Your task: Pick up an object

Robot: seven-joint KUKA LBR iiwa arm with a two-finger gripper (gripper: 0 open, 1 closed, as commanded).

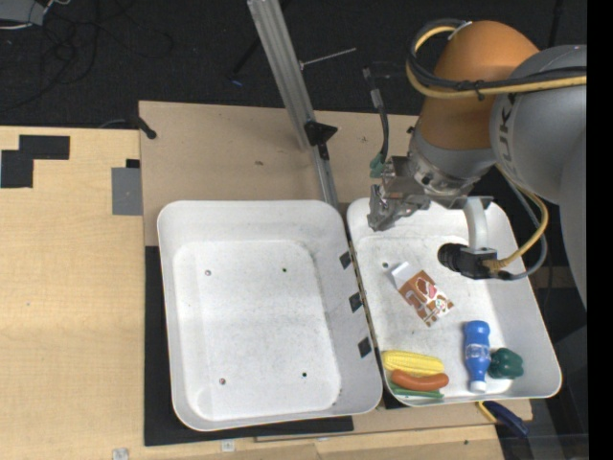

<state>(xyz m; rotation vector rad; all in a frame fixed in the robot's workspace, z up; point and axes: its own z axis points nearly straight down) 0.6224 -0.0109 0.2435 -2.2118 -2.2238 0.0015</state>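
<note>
My gripper hangs over the far left corner of the right bin, with nothing seen between its fingers. In that bin lie a small carton with a red and white print, near the middle, a blue bottle toward the front, a dark green object just right of the bottle, and a yellow corn cob with an orange and green piece below it at the front left corner. All of them lie in front of the gripper, apart from it.
The left bin stands beside the right one, joined by black clips along the shared edge. A slanted aluminium rail rises behind the bins. The grey arm with its orange band fills the upper right.
</note>
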